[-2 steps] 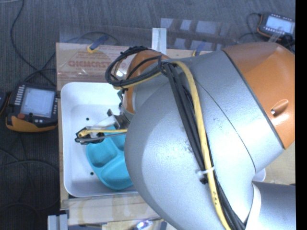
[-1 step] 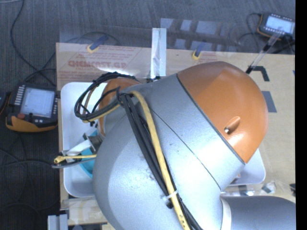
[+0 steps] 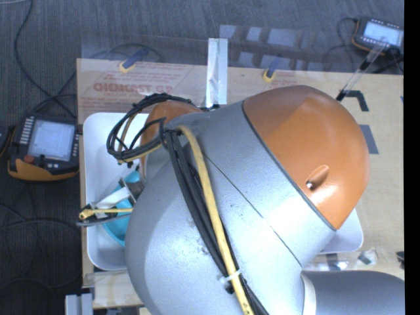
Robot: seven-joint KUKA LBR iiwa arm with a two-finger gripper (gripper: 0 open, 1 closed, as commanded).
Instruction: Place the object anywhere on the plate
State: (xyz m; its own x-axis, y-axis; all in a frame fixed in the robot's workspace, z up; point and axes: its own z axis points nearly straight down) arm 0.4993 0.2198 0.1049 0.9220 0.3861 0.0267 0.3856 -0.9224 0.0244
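Filling the middle and the 3-to-6 o'clock part of the frame, the grey arm reaches in from the right, very close under the camera. Its orange band sits at about 2 o'clock of centre. It covers most of both bins.

- Left bin: white wall and floor visible from 9 to 8 o'clock, at the frame's left.
- Right bin: one white corner shows past the arm at 4 o'clock.
- Turquoise dish: a curved blue-green piece lies in the left bin at 8 o'clock, partly under the arm. It looks like a plate, though too little of it shows to be sure.
- Gripper: a small dark grey part pokes out from under the wrist, just above the turquoise dish and over the left bin. Whether it is spread or closed, or has hold of anything, cannot be made out from here.
- Object: cannot be picked out, as the arm hides the bin floor around the gripper.

Cabling: a loop of black cables stands off the wrist at 10 o'clock. A yellow cable runs down the arm beside black ones toward 6 o'clock.

Surroundings:
- Bench top, pale brown board with red lettering, at 11 o'clock.
- Upright metal strip at 12 o'clock.
- Yellow tape tab just right of the strip.
- Teach pendant on the grey carpet at 9 o'clock.
- Second pendant at 1 o'clock.
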